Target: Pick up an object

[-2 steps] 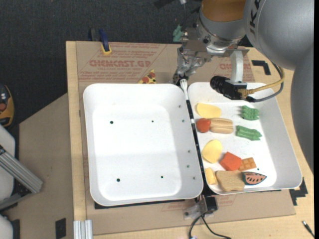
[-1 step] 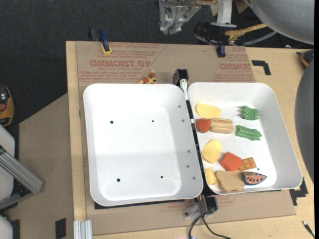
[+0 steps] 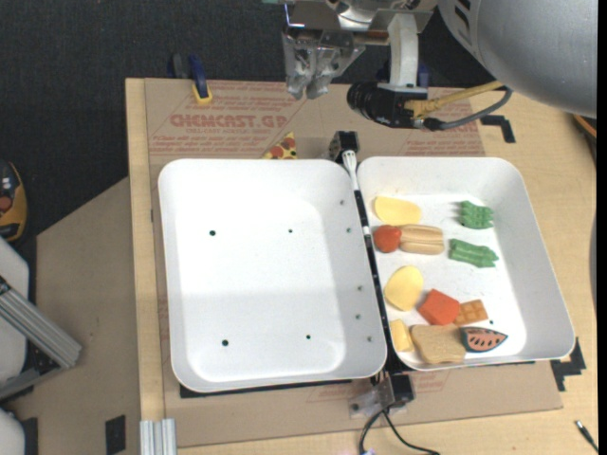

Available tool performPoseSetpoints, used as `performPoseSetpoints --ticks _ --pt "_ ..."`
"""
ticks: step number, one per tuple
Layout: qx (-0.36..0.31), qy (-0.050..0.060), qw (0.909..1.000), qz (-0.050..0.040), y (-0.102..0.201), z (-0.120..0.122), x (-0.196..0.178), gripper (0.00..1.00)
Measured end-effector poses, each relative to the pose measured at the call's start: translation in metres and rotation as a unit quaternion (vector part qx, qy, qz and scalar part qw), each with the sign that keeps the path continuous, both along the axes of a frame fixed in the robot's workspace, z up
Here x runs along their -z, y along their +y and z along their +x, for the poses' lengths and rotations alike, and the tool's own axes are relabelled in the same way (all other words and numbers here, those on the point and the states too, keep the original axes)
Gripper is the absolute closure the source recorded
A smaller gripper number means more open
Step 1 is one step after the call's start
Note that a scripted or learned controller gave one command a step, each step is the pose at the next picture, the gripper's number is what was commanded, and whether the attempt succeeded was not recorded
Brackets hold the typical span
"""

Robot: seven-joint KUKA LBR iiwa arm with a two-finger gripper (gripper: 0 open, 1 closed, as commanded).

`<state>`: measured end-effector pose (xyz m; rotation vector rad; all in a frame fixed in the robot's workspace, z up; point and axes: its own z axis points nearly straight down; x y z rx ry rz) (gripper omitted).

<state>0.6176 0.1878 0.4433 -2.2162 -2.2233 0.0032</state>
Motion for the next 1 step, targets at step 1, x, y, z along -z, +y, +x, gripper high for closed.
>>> performPoseSetpoints --ticks 1 --pt "0.0 0.001 1.0 0.0 0.0206 -0.0554 0.005 1.0"
